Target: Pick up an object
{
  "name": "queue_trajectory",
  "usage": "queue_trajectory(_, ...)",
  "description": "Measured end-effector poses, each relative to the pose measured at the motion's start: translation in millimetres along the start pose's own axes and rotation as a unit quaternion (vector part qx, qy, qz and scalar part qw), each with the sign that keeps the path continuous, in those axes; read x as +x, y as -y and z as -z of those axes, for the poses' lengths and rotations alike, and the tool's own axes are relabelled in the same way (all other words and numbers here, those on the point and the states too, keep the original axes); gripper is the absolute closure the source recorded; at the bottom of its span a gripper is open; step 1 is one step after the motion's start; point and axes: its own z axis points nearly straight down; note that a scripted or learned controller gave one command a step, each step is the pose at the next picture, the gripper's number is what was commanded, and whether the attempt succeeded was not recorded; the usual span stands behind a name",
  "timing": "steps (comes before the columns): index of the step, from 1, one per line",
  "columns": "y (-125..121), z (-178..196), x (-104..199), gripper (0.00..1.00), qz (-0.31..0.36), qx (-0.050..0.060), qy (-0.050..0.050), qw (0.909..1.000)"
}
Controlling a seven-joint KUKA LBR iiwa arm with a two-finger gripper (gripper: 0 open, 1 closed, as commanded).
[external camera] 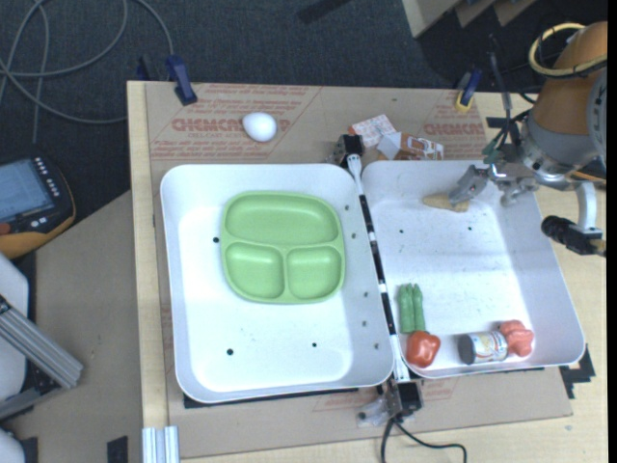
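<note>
Tan wedge [445, 201] by gripper [472, 185], axis left-right.

We're looking down from a single fixed camera above the bench [289, 104], tilted so the far edge sits toward the top of the frame and the near edge toward the bottom. We're close enough that both bins fit whole: the left bin [193, 287] with its green divided plate [283, 246] just left of centre, the right bin [521, 258] beside it. Dark floor and loose cables [67, 37] show past the far side. The arm [569, 95] comes in from our right, at the upper corner. We've only this one view, so no second angle overlaps it.
</note>
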Motion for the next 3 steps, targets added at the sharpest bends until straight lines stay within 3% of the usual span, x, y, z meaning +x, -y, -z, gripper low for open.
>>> queue_trajectory(1, 23, 18, -35, 0.0, -0.001, -0.001, 0.001, 1.0)
queue_trajectory(2, 58, -49, 6, 0.0, 0.0, 0.0, 0.0, 1.0)
queue_trajectory(3, 99, -5, -35, 0.0, -0.001, 0.0, 0.001, 1.0)
